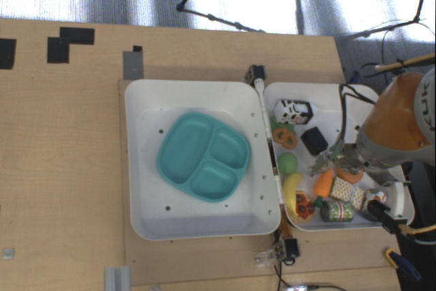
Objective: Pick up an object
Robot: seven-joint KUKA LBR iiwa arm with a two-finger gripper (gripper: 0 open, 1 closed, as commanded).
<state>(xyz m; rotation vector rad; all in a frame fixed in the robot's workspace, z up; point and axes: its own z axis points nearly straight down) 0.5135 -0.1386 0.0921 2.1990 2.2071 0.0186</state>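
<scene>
Taking the right bin (320,93) as landmark: along its near edge lie a green can (336,211) and a banana (291,191). At its middle the end effector (332,160) hovers above a carrot (324,182); its opening cannot be told. Left of it sits a teal tray (203,156).

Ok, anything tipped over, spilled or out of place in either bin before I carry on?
Nothing stands out. The teal divided plate lies flat in the left bin, turned at an angle. The toys, including the banana and the black block, sit jumbled inside the right bin, none over its rim.
</scene>
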